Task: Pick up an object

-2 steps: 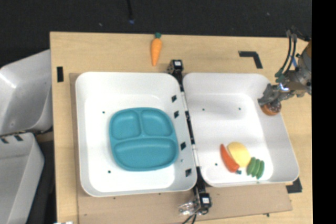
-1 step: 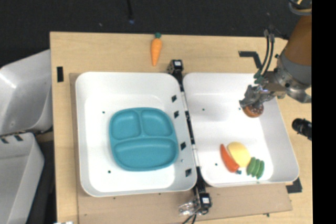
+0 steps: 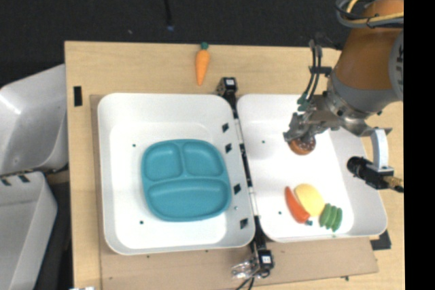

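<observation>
The jaws (image 3: 301, 139) are seen low over the right bin (image 3: 272, 214), directly above a small brown object (image 3: 300, 146); whether they are closed on it cannot be told. A red, yellow and green cluster of toy food (image 3: 311, 206) lies nearer the front. A teal divided plate (image 3: 183, 178) rests in the left bin (image 3: 115, 214). A toy carrot (image 3: 202, 64) lies on the surface (image 3: 136, 64).

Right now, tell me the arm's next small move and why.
Probably a short lift straight up, to test the grasp: the tool sits low in the right bin over a small brown object, apart from the toy food nearer the front.
</observation>
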You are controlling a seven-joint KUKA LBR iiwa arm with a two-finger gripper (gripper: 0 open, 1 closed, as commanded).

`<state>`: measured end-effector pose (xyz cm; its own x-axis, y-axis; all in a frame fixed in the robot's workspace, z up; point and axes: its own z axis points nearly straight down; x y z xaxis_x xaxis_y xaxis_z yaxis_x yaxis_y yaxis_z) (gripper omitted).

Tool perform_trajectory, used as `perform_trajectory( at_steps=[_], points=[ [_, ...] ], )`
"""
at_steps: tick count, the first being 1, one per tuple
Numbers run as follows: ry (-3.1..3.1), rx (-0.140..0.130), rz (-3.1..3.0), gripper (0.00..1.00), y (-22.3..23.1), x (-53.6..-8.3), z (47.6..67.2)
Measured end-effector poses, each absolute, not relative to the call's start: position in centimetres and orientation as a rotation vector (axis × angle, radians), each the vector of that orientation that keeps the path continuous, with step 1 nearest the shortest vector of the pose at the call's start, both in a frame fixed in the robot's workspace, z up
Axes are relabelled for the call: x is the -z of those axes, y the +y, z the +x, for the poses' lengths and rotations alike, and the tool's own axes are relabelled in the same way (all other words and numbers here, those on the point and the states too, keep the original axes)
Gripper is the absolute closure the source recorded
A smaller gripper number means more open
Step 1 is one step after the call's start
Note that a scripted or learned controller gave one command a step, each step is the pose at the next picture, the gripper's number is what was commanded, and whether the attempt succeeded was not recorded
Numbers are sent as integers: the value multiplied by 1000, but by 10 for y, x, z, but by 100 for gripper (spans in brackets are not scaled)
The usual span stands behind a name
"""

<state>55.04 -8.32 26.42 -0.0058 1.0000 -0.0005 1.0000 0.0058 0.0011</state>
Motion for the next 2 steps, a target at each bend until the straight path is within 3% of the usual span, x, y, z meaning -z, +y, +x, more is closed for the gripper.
perform_trajectory(
  at_steps=[2],
  points=[
    [2230,1,2216,100,30,-247,571]
  ],
)
